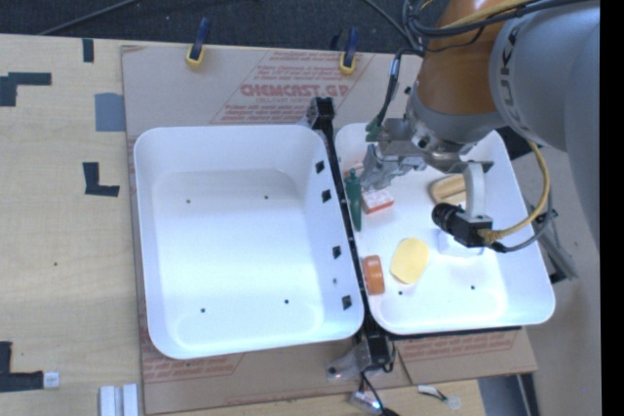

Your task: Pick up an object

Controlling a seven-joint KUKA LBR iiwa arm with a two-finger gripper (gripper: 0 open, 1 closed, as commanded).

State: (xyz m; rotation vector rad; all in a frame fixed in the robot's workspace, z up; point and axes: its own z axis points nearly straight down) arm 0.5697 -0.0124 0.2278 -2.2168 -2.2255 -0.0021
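My gripper (378, 172) hangs over the left part of the right bin (507, 302), just above a small red and white box (378, 201) with a green item (353, 187) beside it. A yellow rounded piece (409, 260) lies near the bin's middle. An orange block (372, 275) rests against the bin's left wall. A tan piece (448, 187) lies partly under the arm (468, 63). Nothing shows between the fingers.
The left bin (234, 244) stands beside the right one, separated by a black divider (336, 209). A black cable fitting (458, 224) hangs from the arm over the right bin. Two clamps (198, 49) hold the cardboard at the back.
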